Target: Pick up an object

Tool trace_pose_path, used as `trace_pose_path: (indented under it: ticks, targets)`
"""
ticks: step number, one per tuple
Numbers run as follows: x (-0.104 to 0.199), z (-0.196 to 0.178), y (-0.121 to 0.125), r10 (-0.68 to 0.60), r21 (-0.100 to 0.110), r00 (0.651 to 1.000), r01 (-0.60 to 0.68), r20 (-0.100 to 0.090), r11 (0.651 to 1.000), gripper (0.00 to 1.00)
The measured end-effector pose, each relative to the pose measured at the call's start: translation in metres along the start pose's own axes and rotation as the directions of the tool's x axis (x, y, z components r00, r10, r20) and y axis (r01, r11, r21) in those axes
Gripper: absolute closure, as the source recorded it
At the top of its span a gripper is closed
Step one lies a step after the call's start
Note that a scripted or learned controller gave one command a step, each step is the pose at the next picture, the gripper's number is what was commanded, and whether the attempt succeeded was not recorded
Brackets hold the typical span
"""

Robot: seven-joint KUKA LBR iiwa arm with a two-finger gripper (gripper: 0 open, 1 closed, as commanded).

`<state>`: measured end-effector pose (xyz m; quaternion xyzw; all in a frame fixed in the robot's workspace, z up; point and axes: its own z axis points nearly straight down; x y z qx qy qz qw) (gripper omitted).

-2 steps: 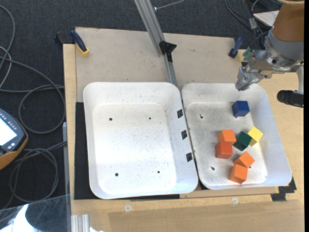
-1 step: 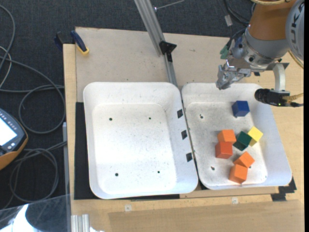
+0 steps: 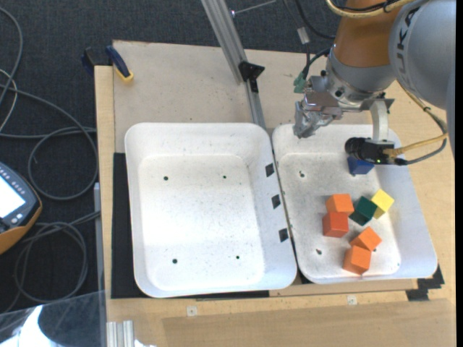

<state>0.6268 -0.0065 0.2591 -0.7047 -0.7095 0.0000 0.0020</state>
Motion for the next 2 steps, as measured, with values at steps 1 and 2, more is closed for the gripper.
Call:
trace_pose_path:
  ticks: [1, 2]
  targets:
    - [0.055, 0.014, 0.009, 0.000, -0.001, 1.000, 0.000, 0.001, 1.000, 1.00]
    - [0.101, 0.013, 0.007, 0.001, -0.003, 1.000, -0.001, 0.000, 1.000, 1.00]
